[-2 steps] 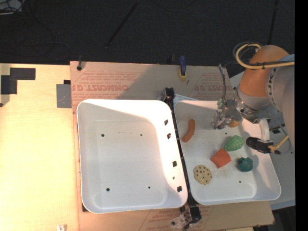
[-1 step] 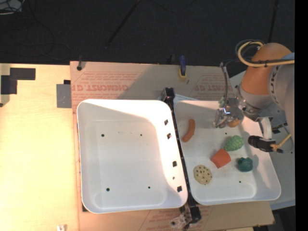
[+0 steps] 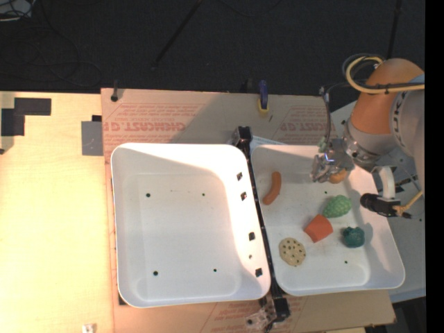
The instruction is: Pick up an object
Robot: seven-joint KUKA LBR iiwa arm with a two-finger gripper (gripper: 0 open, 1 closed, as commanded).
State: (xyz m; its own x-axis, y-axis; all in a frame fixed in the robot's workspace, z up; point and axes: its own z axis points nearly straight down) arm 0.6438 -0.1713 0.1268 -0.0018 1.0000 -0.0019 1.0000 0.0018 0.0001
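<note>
Two white bins sit side by side on the surface (image 3: pixel 55 207). The left bin (image 3: pixel 125 283) holds nothing we can see. The right bin (image 3: pixel 388 272) carries the loose pieces.

We count five candidates in the right bin:
- an orange sausage-shaped piece (image 3: pixel 272 187), upper left of that bin, lying at a slant;
- a green ridged lump (image 3: pixel 337 206), right of centre;
- a red-orange block (image 3: pixel 318 227), just below and left of the lump;
- a dark teal toy (image 3: pixel 353 236), toward the right wall;
- a speckled cookie-like disc (image 3: pixel 292 251), low in the bin.

They lie apart, which we judge favours a clean single grasp.

The gripper (image 3: pixel 325 166) hangs at the bin's upper right, above the lump, the arm (image 3: pixel 381 109) reaching in from the frame's right. We cannot tell how wide the jaws stand; the metal reads as a blur. Nothing shows between them.

We judge that no piece has been picked yet; the lump sits nearest.
</note>
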